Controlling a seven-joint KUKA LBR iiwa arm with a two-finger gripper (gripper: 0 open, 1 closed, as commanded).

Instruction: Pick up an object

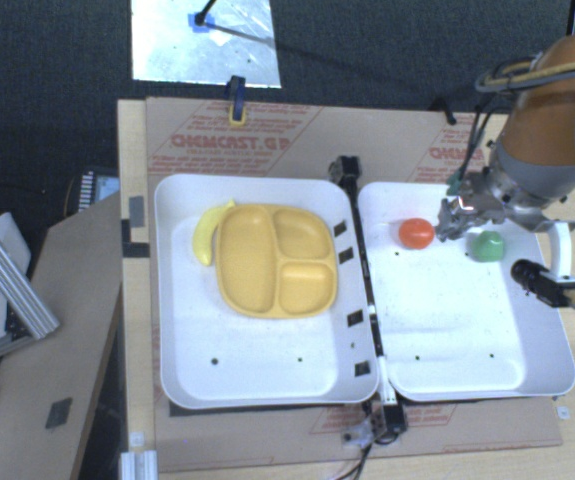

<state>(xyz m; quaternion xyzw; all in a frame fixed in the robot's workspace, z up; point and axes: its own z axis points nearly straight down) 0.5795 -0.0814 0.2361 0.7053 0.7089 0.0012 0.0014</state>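
A small orange-red round object [416, 233] lies near the back of the right bin [447, 338]. A green object [487, 245] lies to its right in the same bin. My gripper [455, 217] hangs over the back of that bin, between the two objects and just right of the orange one. No object shows between its fingers. In the left bin [187, 358] a yellow divided plate [274, 260] sits with a yellow banana [205, 234] along its left edge.
A black divider with clips [359, 268] runs between the bins. The arm's grey body and orange band [557, 108] lean in from the upper right. A black cable fitting [542, 283] sits at the right bin's right edge.
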